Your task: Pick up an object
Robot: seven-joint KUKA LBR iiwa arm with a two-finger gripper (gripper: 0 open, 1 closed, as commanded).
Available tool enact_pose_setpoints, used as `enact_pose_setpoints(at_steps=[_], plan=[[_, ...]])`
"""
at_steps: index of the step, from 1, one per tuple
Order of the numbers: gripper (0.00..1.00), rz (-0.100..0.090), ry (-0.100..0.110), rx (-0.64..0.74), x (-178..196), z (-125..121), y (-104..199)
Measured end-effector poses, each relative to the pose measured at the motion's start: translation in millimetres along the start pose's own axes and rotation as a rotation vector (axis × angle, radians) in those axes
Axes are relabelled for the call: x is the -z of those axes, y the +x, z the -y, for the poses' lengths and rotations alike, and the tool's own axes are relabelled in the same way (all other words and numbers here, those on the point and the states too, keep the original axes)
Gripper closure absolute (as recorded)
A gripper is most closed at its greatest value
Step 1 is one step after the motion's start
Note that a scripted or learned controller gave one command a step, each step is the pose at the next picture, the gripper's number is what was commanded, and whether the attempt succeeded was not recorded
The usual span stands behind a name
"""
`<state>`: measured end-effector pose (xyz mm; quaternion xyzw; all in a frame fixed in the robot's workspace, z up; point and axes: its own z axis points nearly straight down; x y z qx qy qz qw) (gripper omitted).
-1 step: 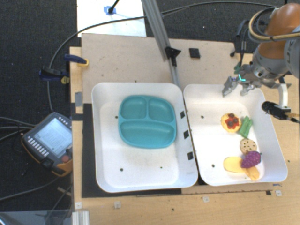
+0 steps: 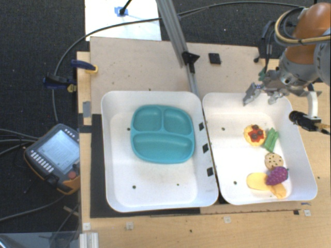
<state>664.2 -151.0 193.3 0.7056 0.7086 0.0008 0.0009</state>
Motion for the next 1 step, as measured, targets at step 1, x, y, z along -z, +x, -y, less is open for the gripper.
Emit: enact_pose_setpoints(at_steps=[1], plan=[[0.0, 0.0, 0.003, 0.003, -44.8, -3.8, 7.2]])
